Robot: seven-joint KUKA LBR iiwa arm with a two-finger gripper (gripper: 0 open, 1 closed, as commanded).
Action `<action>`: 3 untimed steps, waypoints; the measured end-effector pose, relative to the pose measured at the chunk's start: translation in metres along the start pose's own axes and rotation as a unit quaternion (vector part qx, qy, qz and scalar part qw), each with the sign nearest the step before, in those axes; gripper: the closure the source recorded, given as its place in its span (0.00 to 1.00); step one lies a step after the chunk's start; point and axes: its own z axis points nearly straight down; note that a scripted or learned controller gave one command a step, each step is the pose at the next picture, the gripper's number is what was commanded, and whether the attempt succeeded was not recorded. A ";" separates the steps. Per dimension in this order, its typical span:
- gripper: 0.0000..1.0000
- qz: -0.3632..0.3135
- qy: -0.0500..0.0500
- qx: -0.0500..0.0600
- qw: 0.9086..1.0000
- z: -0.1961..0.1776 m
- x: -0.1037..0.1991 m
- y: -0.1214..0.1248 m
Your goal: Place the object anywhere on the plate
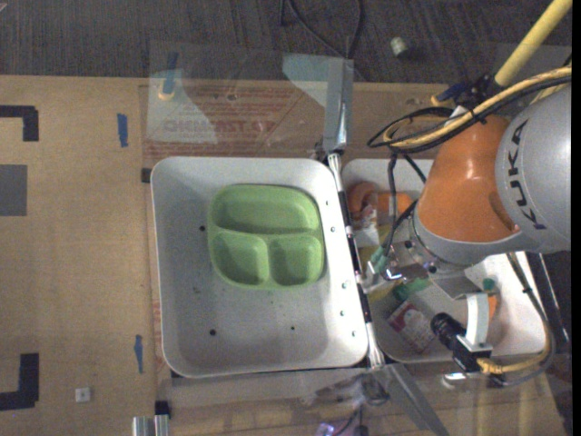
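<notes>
Camera view: arm (pixel 495 184) is reaching over the right bin (pixel 531 321), gripper (pixel 386 271) hanging at its 9 o'clock edge; grip state cannot be told. Green plate (pixel 266 234) is sitting in the left bin (pixel 182 289), nothing on it. Cluttered objects (pixel 413 323) are lying below the wrist; a pick risks missing or snagging a neighbour

The wooden bench (pixel 73 243) bears two white bins side by side, left bin (pixel 182 334) and right bin (pixel 531 321).
</notes>
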 end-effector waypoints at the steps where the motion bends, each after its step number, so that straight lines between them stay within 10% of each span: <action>1: 1.00 -0.012 0.000 0.000 1.000 0.000 -0.012 -0.003; 2: 1.00 -0.115 -0.001 -0.002 0.993 0.000 -0.009 0.011; 3: 1.00 -0.094 -0.001 -0.002 0.996 -0.001 -0.011 0.088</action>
